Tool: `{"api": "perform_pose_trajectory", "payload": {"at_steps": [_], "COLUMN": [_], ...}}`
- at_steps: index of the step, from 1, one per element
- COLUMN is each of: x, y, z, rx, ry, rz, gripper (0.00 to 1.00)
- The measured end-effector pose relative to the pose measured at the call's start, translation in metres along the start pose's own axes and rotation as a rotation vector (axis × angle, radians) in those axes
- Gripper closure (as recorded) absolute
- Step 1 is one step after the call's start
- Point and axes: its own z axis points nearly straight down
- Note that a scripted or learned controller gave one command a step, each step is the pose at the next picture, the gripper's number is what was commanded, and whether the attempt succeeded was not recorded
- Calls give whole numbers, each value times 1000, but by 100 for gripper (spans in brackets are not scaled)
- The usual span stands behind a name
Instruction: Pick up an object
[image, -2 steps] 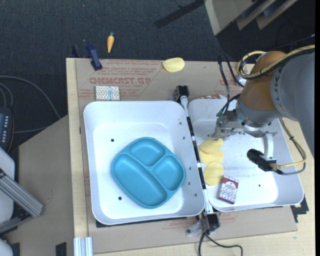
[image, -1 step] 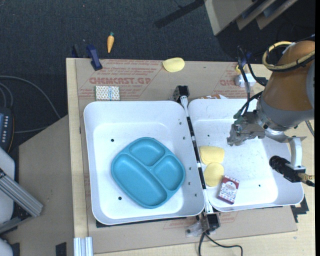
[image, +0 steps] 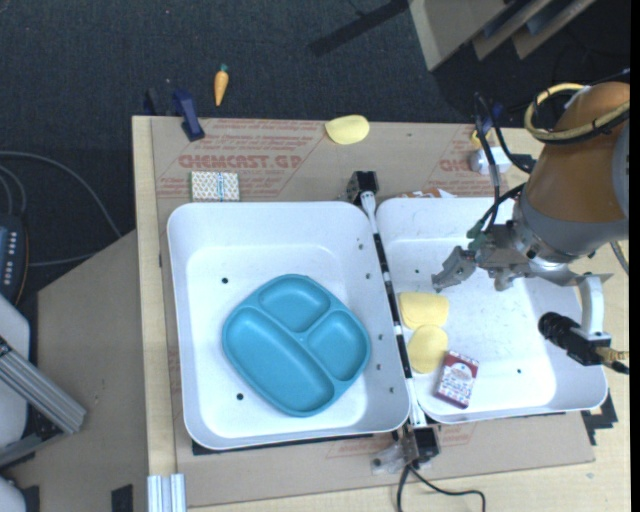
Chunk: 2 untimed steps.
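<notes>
Hovering over the right bin (image: 560, 385), the gripper (image: 474, 268) has its fingers spread wide with nothing between them. Nearest grab is the yellow pieces (image: 423, 325), just below-left of it, stacked lengthwise along the bin's left wall; red box (image: 456, 379) sits further down.

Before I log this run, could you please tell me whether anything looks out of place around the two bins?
Yes: a yellow oval piece lies on the cardboard behind the bins, and a small orange carrot-shaped toy sits on the dark floor beyond the bench, both outside the bins.
</notes>
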Motion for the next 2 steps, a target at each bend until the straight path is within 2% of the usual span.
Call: {"api": "perform_pose_trajectory", "payload": {"at_steps": [1, 2], "x": [-54, -33], "y": [-18, 87], "z": [134, 134], "rx": [-1, -1], "ry": [-1, 0], "rz": [2, -1], "gripper": [0, 0]}}
